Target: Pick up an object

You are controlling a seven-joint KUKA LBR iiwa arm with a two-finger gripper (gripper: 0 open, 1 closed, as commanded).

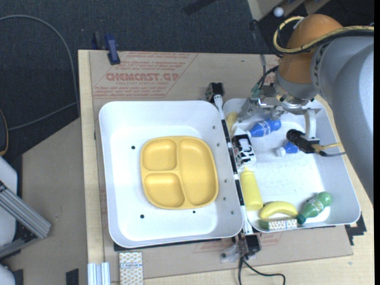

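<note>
My gripper [265, 107] hangs over the far left part of the right bin [332, 177], under the orange band of the arm [306, 46]. Just below it lies a small blue and white bottle [264, 127]. The right bin also holds a small blue piece [288, 149], a yellow cylinder [250, 189] along its left wall, a banana [278, 209], a green bottle [313, 206] and a black and white item [243, 149]. No object is seen lifted by the gripper.
The left bin [119, 159] holds a yellow divided plate [178, 172]. A barcode card [278, 224] lies at the right bin's near edge. The arm's grey bulk [356, 88] covers the bin's far right corner. A blue clip [111, 48] sits on the cardboard behind.
</note>
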